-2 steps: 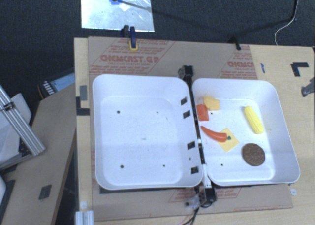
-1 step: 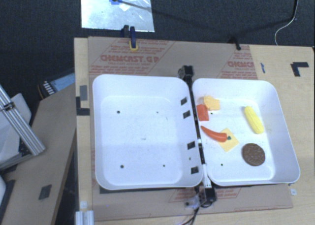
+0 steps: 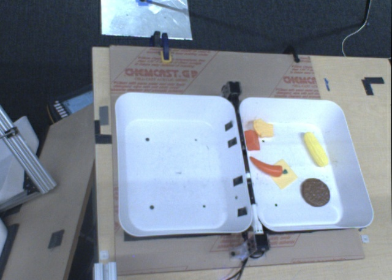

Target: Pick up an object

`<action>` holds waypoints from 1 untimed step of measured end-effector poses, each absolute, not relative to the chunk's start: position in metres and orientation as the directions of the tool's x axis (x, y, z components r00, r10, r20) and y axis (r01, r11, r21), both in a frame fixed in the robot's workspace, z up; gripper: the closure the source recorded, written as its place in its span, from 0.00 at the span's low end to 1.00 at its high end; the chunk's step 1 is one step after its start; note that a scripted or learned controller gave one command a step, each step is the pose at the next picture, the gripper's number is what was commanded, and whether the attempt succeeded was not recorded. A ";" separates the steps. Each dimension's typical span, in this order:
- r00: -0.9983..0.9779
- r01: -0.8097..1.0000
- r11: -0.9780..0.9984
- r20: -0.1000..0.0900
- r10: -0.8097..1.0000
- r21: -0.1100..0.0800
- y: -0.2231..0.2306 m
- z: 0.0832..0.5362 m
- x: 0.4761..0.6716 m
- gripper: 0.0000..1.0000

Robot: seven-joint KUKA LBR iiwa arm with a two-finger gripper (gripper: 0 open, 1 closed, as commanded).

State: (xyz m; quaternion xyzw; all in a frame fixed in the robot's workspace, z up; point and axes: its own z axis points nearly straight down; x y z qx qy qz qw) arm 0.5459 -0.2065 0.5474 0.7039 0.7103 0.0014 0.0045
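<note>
Two white bins sit side by side on the table (image 3: 202, 64). Against the right bin's (image 3: 352, 150) left wall lie a red block (image 3: 252, 140), cheese (image 3: 264, 128) and chili (image 3: 266, 166); corn (image 3: 315, 148) and a brown patty (image 3: 315, 192) lie further right.

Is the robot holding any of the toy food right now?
No, nothing is held. The corn, chili pepper and brown cookie all lie loose in the right bin.

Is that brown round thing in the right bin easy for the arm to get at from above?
Probably yes. The brown disc lies flat in the right bin, apart from the yellow corn and the cheese slice, with nothing over it. Its flatness may make gripping harder.
</note>
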 end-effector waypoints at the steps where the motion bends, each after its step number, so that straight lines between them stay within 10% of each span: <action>1: -0.002 1.000 0.002 0.001 1.000 -0.005 -0.206 0.454 0.564 1.00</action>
